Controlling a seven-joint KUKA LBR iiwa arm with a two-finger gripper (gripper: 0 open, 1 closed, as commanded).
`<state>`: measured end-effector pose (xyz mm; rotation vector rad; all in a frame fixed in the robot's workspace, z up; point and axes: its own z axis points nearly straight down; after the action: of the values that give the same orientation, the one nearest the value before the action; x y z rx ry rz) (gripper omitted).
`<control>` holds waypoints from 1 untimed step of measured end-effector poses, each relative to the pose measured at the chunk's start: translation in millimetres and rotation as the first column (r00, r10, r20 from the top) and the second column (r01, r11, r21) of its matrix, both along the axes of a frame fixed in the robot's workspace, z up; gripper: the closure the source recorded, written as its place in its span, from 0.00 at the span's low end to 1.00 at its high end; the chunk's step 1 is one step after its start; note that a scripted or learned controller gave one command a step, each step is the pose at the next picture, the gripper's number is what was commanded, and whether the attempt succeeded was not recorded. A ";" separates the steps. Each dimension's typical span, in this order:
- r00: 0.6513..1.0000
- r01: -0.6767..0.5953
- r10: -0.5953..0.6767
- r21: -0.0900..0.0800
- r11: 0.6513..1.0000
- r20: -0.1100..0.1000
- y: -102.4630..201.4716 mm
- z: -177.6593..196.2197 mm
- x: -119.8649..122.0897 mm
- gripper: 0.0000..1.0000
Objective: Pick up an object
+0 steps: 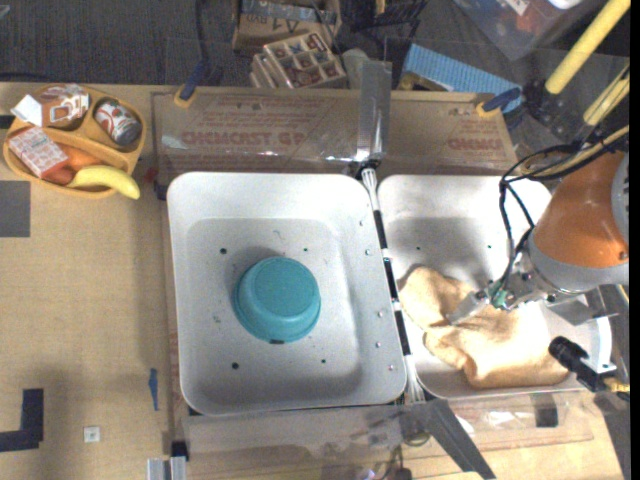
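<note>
Camera view showed the tool (497,296) low in the right bin (440,203), pressed against the tan cloth (470,333) lying crumpled there; whether it gripped could not be told. Nothing looked lifted yet. A teal bowl (278,299) sat untouched in the left bin (200,268).

teal bowl (278,299) mid left bin (200,228), open floor around it
</note>
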<state>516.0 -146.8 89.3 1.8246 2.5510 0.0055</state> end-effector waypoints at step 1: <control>1.000 0.006 -0.006 0.001 1.000 0.004 -1.2 9.9 1.0 1.00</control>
<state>517.0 -148.0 99.2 1.8299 2.5435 0.0108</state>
